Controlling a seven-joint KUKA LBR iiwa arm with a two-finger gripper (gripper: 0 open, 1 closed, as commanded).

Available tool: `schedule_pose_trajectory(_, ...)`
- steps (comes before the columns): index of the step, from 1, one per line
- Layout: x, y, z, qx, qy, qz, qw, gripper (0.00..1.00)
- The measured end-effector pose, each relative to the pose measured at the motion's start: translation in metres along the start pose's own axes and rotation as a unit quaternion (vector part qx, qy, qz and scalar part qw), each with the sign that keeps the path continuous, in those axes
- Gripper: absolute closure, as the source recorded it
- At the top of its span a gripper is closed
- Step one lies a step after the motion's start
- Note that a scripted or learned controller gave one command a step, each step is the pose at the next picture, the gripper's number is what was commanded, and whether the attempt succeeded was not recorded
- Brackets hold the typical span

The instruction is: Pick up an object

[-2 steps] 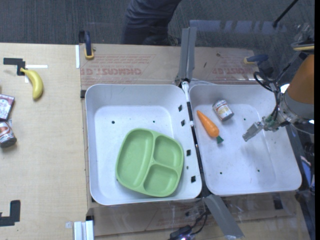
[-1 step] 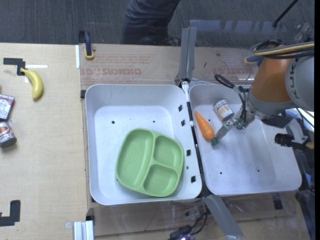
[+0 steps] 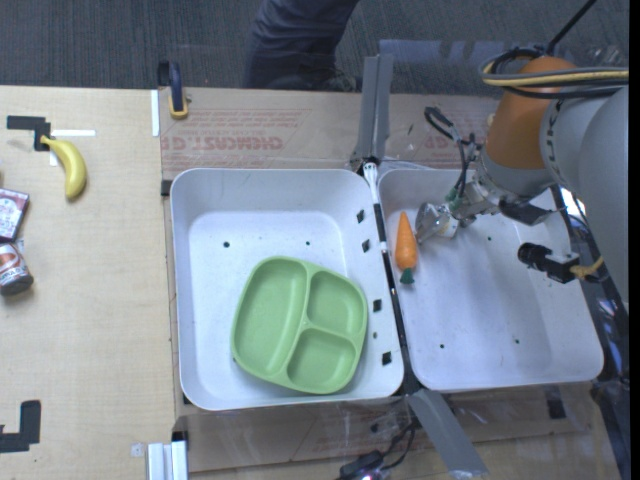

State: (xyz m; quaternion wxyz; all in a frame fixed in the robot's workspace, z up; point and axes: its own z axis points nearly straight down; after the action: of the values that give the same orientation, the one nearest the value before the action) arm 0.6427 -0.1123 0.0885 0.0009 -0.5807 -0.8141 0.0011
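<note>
An orange toy carrot (image 3: 404, 242) with a green stub lies in the right bin (image 3: 500, 348), close against its left wall. My gripper (image 3: 436, 222) hangs low in that bin's upper left part, just right of the carrot's top end and apart from it. Nothing shows between its fingers. A green divided plate (image 3: 300, 324) rests in the left bin (image 3: 200, 268).
A banana (image 3: 70, 166) and some small packets (image 3: 10, 238) lie on the wooden bench to the left of the bins. A metal post (image 3: 376, 108) stands behind the seam between the bins. My arm covers the right bin's upper right corner.
</note>
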Motion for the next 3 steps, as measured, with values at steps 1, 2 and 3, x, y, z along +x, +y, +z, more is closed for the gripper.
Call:
schedule_pose_trajectory(1,-0.001,-0.001,-0.006,0.004,0.001,0.000,1.0000,1.00)
schedule_pose_trajectory(2,-0.045,-0.084,-0.025,0.000,0.001,-0.044,0.9990,1.00)
schedule_pose_trajectory(3,-0.074,-0.126,-0.061,0.000,0.001,-0.002,1.0000,1.00)
